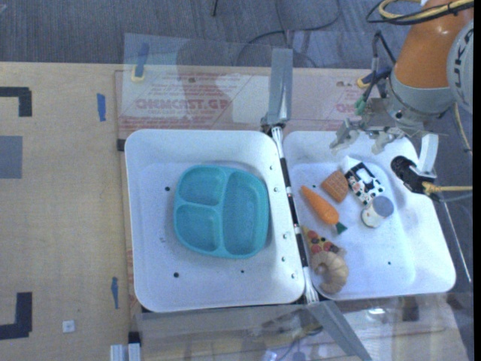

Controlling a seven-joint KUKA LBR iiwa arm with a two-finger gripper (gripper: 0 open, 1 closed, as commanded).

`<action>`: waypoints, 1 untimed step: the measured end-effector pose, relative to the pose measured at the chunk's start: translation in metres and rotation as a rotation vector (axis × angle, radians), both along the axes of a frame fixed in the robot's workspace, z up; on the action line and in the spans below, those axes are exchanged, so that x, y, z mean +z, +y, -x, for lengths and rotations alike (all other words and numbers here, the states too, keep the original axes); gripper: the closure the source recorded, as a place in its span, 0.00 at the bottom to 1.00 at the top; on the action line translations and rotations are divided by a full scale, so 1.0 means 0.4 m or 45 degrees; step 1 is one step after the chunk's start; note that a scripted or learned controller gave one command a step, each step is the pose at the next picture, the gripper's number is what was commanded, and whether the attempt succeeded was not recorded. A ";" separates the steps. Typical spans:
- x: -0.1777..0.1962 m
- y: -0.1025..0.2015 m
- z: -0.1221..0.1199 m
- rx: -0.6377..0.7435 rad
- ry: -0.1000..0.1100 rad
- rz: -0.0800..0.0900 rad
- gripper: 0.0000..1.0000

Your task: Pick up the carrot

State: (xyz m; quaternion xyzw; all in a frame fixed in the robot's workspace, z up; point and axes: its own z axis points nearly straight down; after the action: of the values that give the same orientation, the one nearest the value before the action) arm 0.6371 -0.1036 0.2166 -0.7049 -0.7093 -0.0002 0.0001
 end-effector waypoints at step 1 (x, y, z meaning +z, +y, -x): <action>-0.282 -0.024 0.182 -0.047 -0.003 0.000 0.00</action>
State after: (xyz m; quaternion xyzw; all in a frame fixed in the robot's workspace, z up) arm 0.5642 -0.1133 0.1039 -0.7179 -0.6961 -0.0009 -0.0006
